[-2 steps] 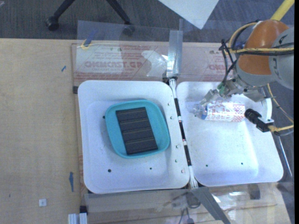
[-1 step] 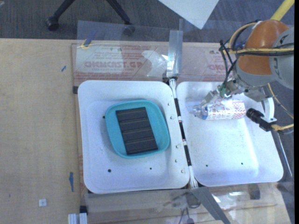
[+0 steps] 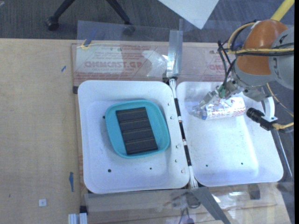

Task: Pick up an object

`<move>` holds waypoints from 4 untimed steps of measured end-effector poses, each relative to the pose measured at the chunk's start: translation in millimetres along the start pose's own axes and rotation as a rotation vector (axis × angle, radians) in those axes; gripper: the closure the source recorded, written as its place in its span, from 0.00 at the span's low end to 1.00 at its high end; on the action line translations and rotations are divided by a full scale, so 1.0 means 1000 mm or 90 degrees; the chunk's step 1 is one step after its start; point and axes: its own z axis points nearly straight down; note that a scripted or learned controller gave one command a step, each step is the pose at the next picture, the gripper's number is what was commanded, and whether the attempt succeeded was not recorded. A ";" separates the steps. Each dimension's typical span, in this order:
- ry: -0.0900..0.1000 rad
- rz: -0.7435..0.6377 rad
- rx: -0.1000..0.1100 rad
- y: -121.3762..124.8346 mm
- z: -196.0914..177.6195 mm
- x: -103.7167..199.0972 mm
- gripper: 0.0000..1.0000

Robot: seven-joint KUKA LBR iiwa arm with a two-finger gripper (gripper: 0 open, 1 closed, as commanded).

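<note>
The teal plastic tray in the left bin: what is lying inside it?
Inside the teal plastic tray lies a dark ribbed rectangular block, flat, covering most of the tray floor. The left white bin holds the tray. Whatever sits beneath the block is covered.

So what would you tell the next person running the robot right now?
End effector: down in the right bin, at the near end of the packet; whether it grips can't be seen.
Packet: lies in the right bin's far half, a white wrapped thing.
Teal tray: sits flat in the left bin, dark ridged insert inside, untouched.
Done: arm has reached the packet.
Left: confirm a grasp, then lift the packet out.
</note>
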 end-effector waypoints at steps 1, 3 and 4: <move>0.005 -0.011 0.003 0.001 0.004 0.007 0.00; 0.021 -0.060 0.031 -0.031 0.041 0.035 0.00; 0.020 -0.058 0.026 -0.028 0.029 0.034 1.00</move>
